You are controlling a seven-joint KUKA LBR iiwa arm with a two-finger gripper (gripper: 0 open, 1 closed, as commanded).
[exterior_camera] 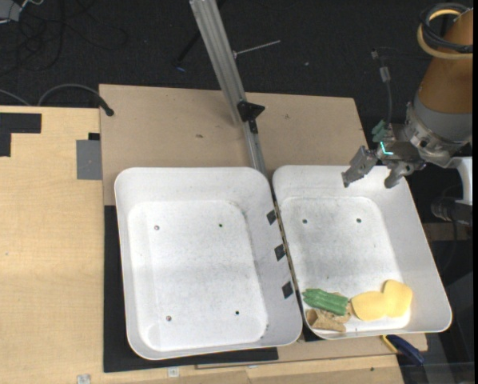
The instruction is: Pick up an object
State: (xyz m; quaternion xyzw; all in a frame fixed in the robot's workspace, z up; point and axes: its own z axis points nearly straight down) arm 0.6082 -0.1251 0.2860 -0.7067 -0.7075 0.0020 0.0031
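Along the near edge of the right bin lie a green pickle-shaped piece, a yellow lumpy piece and a small tan piece, close together. My gripper hangs over the bin's far right corner, well away from them. Its two grey fingers stand spread apart, open, with nothing between them.
The left bin sits beside the right one, joined by black clips. A slanted aluminium rail rises behind the bins. Tan board and a wooden bench top surround them; cables lie on the dark floor behind.
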